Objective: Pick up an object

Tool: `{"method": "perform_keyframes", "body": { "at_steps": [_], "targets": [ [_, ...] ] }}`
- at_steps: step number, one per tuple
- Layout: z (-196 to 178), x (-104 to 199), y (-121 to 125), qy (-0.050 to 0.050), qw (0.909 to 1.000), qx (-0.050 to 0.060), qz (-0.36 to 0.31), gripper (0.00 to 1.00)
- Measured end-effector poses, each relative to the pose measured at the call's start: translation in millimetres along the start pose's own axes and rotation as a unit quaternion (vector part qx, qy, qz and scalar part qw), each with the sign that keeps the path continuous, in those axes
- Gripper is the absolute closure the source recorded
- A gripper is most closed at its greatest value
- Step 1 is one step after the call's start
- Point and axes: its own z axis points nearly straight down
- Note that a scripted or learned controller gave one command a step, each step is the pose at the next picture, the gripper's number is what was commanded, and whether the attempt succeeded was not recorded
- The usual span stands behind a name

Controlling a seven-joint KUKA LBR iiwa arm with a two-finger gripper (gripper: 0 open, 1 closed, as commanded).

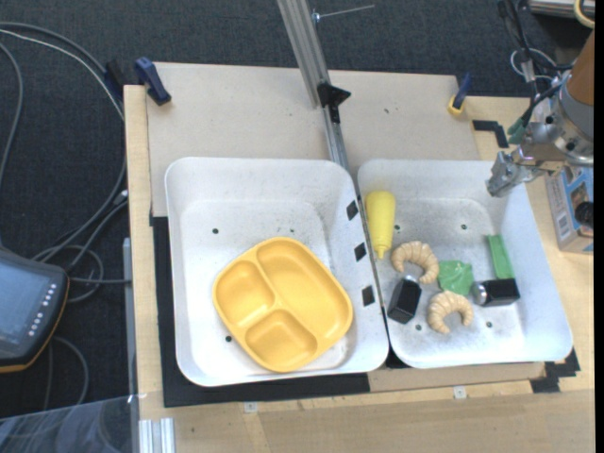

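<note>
The right bin (528, 253) holds a yellow bottle (380, 220), two beige croissants (416, 258) (449, 310), a small black box (404, 300), a crumpled green piece (456, 275), a green stick (498, 255) and a black-and-silver cylinder (496, 293). My gripper (504, 172) hangs over the bin's far right corner, above and apart from all of them. Nothing shows between its fingers.
The left bin (189, 196) carries a yellow divided plate (281, 302). A metal pole (302, 31) rises behind the bins. Blue and yellow clamps (151, 78) sit on the bench's far corners. A box (571, 206) stands right of the right bin.
</note>
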Motion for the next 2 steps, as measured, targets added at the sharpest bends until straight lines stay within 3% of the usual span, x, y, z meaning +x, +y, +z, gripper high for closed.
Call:
{"method": "perform_keyframes", "body": {
  "at_steps": [2],
  "targets": [
    [22, 114, -2, 0.002, 1.0, 0.004, -0.003, 1.0]
  ]
}}
